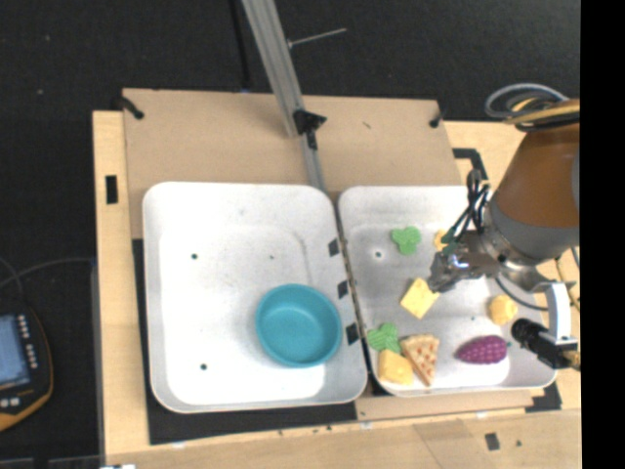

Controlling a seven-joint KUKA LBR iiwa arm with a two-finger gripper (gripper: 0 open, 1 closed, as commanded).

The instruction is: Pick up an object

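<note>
Sitting on dark floor, the tan counter (112, 262) bears two white bins: the left bin (225, 223) has a blue bowl (297, 324). In the right bin (376, 213), the hand (447, 274) hangs just above the cheese (418, 299); I cannot tell its grip. Grapes (482, 350) and pizza (422, 356) lie near the front.

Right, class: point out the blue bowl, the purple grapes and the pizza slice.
blue bowl (296, 324): camera view, middle of its inside.
purple grapes (482, 350): camera view, centre of the bunch.
pizza slice (422, 357): camera view, middle of the wedge.
</note>
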